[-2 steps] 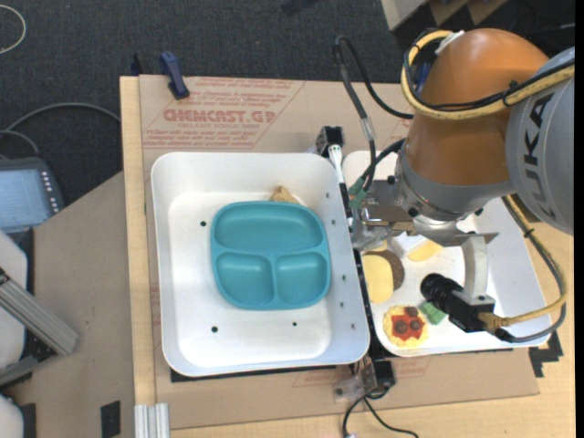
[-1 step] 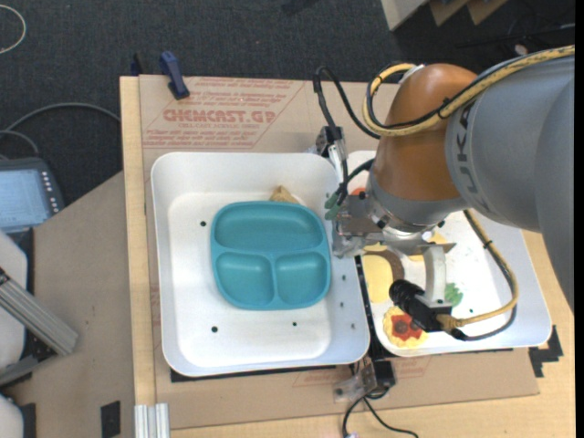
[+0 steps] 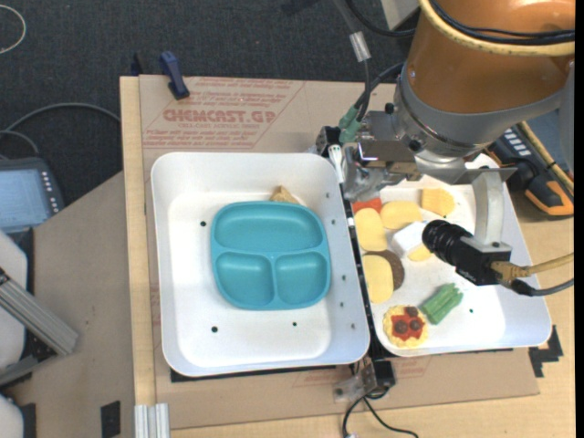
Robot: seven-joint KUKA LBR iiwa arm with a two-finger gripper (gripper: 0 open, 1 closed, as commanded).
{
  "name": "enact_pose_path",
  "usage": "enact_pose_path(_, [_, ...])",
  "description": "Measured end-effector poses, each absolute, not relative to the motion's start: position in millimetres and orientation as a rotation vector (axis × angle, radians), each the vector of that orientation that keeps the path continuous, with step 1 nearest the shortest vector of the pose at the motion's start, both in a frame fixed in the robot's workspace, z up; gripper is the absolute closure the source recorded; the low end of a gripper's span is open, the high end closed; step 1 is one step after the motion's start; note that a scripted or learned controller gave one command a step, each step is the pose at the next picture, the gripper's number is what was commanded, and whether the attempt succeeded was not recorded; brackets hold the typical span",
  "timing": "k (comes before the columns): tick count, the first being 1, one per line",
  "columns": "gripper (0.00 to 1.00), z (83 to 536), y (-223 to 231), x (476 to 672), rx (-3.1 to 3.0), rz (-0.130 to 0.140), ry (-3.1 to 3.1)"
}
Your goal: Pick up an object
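A: The arm hides its own hand; I cannot tell its state. The toy food lies crowded in the right bin, so a grab may catch two or slip.
B: Any writing?
A: "CHEMCAST" on the cardboard.

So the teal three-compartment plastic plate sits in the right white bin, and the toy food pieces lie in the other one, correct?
Not quite. The camera view shows the teal three-compartment plastic plate in the left white bin; the toy food pieces do lie in the other one, the right white bin.
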State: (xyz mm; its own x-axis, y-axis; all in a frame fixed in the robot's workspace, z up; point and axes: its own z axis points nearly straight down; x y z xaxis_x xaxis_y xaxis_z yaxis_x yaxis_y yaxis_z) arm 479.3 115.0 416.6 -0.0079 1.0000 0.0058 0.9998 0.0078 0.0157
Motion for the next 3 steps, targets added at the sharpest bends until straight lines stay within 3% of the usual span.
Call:
enact_pose_path(1, [1.00, 272.4, 115.9, 477.4, 2.229, -0.020, 2.225])
enact_pose_path(2, [1.00, 336.8, 158.2, 479.6, 2.213, 0.011, 2.226])
enact_pose_path(3, [1.00, 307.8, 163.3, 478.5, 2.221, -0.007, 2.226])
